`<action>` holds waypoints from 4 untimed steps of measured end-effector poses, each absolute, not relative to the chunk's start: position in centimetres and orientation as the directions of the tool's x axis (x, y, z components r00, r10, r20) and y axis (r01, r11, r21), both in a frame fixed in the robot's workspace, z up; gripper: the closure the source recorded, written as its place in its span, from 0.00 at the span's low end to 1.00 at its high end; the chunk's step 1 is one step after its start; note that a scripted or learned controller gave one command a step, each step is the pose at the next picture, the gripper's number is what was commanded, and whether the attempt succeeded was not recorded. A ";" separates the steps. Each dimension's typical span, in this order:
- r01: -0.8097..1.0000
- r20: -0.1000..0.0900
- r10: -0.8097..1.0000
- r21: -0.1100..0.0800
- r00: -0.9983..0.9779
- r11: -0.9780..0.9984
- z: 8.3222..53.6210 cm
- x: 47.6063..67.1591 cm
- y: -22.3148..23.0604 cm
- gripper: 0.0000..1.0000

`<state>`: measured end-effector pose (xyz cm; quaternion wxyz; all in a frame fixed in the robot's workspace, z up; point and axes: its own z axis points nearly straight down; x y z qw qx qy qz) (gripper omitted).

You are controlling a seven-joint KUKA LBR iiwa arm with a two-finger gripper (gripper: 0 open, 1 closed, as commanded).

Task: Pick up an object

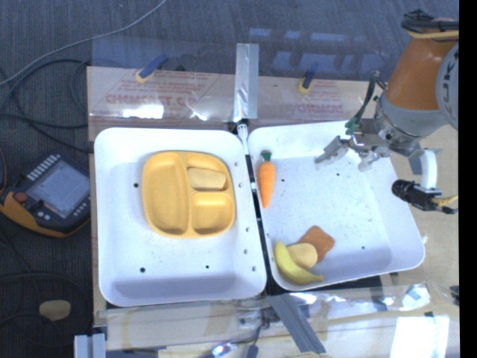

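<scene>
The gripper point(349, 154) hangs with fingers spread and empty over the right bin point(373, 200), while the carrot point(266, 179) by its left wall looks light, rigid, smooth, best pinched mid-body.

We look down from one fixed camera set above the bench, tilted so the far edge sits at the top of the picture and the near edge at the bottom. We stand far enough back to take in both bins whole: the left bin point(112, 222) and the right bin point(373, 215) lie side by side across the middle. Dark carpet point(74, 21) frames the bench above and to the left. The arm point(417, 73) enters from our right.
</scene>
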<state>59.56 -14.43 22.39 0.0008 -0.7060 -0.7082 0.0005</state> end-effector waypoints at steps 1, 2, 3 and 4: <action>0.996 0.002 0.996 0.002 -0.087 0.087 11.5 55.7 -11.0 0.00; 0.985 -0.015 0.986 0.056 -0.164 0.165 10.4 51.9 -11.7 0.00; 0.957 0.001 0.957 0.000 -0.291 0.291 16.1 55.6 -12.6 0.00; 0.831 -0.006 0.831 0.008 -0.556 0.556 11.4 48.8 -11.1 0.00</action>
